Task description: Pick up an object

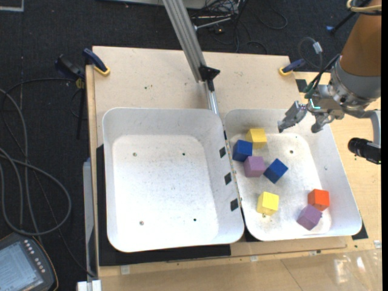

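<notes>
So the gripper (305, 120) is hanging over the far edge of the right bin (339, 180), coming in from the right, with its two fingers spread apart and nothing between them. All the blocks sit in that right bin. Toward the far left part of it there's a yellow cube (257, 137) touching a blue cube (242, 150), and just near of those a purple cube (254, 165) with a second blue cube (276, 170) right beside it. Closer to the near edge there's another yellow cube (268, 202) sitting on its own, and over at the near right corner an orange cube (319, 198) is snug against a second purple cube (310, 217). The far yellow cube is the one nearest the gripper, but they're apart. The left bin (121, 162) sits right alongside.
</notes>
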`<state>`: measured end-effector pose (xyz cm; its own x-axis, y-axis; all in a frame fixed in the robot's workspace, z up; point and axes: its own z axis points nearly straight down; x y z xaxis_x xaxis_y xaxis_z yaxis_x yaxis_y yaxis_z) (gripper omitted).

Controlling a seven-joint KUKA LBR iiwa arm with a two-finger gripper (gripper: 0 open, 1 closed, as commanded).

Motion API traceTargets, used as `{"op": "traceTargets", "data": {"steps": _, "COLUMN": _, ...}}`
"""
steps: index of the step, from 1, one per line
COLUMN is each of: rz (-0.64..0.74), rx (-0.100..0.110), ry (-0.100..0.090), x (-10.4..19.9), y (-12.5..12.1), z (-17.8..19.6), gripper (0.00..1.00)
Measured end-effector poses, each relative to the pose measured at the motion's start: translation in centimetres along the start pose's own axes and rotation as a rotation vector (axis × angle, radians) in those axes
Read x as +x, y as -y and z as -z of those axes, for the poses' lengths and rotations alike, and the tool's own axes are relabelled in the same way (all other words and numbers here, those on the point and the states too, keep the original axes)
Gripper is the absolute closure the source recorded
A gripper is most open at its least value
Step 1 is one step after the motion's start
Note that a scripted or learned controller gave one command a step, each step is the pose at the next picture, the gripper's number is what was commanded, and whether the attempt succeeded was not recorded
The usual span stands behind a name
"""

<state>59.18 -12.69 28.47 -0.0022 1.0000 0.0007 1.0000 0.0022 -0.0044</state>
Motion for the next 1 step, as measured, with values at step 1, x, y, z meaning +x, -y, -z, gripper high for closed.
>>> {"op": "traceTargets", "data": {"steps": 1, "rz": -0.001, "rx": -0.004, "ry": 0.001, "x": -0.04, "y": -0.06, "z": 0.25, "gripper": 0.00}}
